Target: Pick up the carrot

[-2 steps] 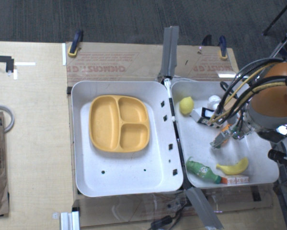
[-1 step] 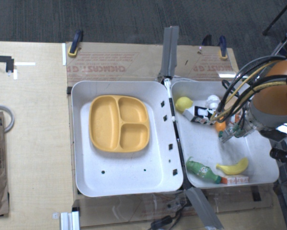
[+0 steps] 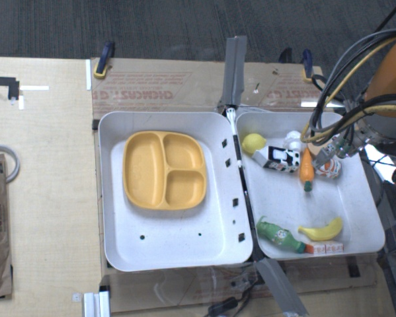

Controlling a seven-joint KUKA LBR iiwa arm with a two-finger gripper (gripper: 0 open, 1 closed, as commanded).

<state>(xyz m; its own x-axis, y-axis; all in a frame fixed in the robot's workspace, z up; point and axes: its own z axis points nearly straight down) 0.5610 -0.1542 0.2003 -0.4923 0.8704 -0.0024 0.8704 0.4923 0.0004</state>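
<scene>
One gripper [image 3: 338, 152] hung over the right bin [image 3: 363, 197], cables hiding whether it was parted or closed. Just left of it lay the carrot [image 3: 307, 167], tip down, touching a black-and-white toy [image 3: 280, 158]. Farther left sat a lemon [image 3: 254, 142]; below, a banana [image 3: 321, 230].

Divided plate [image 3: 164, 170]: mustard yellow. Bins [image 3: 118, 243]: white. Carrot [image 3: 307, 167]: orange, green tip. Lemon [image 3: 254, 142]: yellow. Banana [image 3: 321, 230]: yellow. Bottle [image 3: 280, 236]: green. Cow toy [image 3: 281, 158]: black-and-white patches. Arm band [image 3: 389, 78]: orange.
</scene>
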